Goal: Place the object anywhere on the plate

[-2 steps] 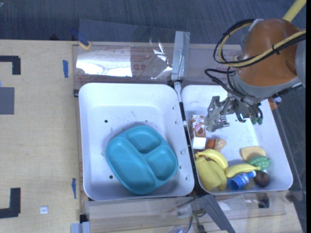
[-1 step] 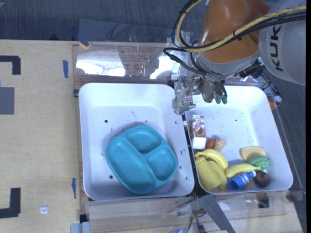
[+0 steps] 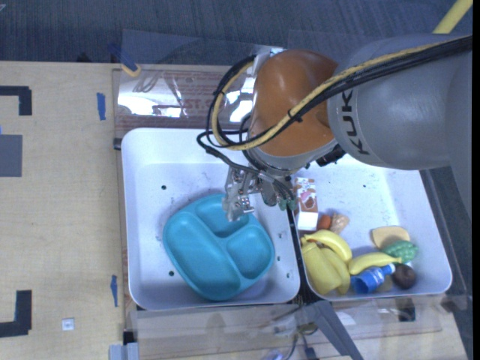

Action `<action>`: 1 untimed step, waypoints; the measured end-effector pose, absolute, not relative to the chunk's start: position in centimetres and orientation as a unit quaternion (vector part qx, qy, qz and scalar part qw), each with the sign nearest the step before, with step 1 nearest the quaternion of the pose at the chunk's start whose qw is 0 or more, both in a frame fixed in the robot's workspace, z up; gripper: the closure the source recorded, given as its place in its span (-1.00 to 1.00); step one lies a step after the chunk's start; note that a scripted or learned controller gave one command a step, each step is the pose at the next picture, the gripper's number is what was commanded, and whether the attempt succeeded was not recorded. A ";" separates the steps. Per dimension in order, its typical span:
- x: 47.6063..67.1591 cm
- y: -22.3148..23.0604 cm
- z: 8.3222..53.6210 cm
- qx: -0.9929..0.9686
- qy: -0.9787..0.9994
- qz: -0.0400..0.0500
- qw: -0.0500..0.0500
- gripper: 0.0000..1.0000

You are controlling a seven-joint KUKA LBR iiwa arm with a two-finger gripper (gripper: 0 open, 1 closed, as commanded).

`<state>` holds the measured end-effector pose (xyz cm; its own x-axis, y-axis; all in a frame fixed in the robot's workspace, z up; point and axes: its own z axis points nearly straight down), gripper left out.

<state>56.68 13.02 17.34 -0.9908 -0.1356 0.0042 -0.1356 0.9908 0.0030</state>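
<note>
A blue divided plate (image 3: pixel 214 257) lies in the left white bin (image 3: pixel 142 201), towards its front. My gripper (image 3: pixel 239 203) hangs over the plate's far rim, below the orange band of the arm (image 3: pixel 292 111). Its metal tip is at or just above the plate's upper compartment. I cannot make out any object at the tip. The arm's wrist hides the far right part of the left bin.
The right bin (image 3: pixel 431 223) holds a yellow banana bunch (image 3: pixel 326 261), a single banana (image 3: pixel 371 262), a blue cup (image 3: pixel 368 280), a dark round fruit (image 3: pixel 405 276), a green item (image 3: pixel 402 251), a red-and-white packet (image 3: pixel 307 198) and a white block (image 3: pixel 308 220). A wooden bench (image 3: pixel 60 201) lies to the left.
</note>
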 end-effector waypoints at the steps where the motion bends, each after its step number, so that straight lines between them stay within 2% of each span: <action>1: 56.8 10.3 20.4 0.104 -0.995 -0.001 -0.004 1.00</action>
